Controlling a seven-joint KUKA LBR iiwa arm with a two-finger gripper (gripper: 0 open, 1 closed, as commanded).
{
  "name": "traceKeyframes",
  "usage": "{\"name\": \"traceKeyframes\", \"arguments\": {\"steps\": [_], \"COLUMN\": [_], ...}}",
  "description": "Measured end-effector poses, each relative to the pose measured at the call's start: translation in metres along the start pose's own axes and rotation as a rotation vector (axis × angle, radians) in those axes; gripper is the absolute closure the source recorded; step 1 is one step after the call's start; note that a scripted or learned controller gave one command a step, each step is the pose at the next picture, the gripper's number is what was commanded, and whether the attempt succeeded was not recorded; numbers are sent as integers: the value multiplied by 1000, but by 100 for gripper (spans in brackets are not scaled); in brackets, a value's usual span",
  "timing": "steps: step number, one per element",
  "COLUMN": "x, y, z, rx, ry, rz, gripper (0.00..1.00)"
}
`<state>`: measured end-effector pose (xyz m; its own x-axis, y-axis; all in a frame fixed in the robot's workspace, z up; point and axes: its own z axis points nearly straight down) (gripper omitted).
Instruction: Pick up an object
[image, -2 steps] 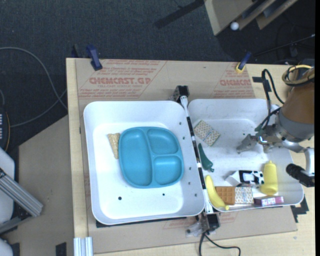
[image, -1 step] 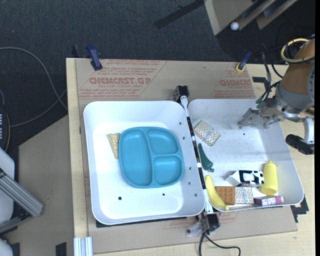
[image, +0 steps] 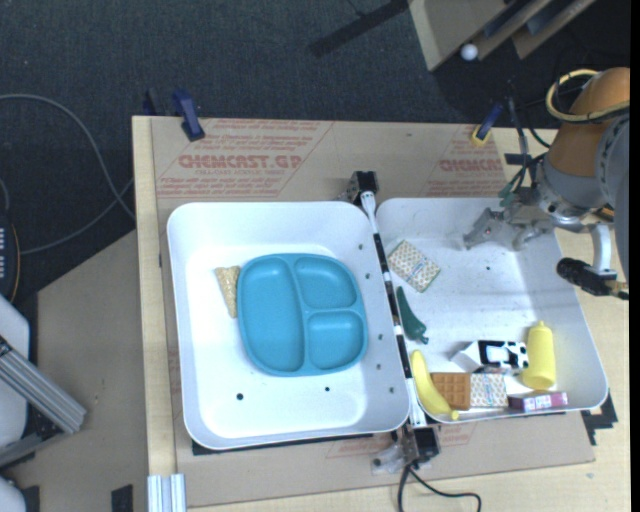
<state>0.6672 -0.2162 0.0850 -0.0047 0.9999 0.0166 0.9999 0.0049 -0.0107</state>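
From my console, I see the gripper hanging over the right bin, fingers spread and grasping nothing. A yellow mustard bottle and banana lie well apart from it.

Bright and even, lit from overhead. Mild glare on the two shallow white plastic bins, washing out their rims. Soft, short shadows beneath the blue sectioned plastic plate and under the grey metal gripper. Dim across the dark carpeted floor around the tan cardboard-topped bench. Slightly soft throughout, grainy, blurrier near the orange-banded arm at top right.
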Motion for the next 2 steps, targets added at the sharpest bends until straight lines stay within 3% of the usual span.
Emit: {"name": "traceKeyframes", "arguments": {"steps": [1,2], "x": [-3,-4], "y": [-118,-179], "z": [2,0], "rx": [-5,-24], "ry": [-8,-16], "rz": [2,4], "gripper": [0,0]}}
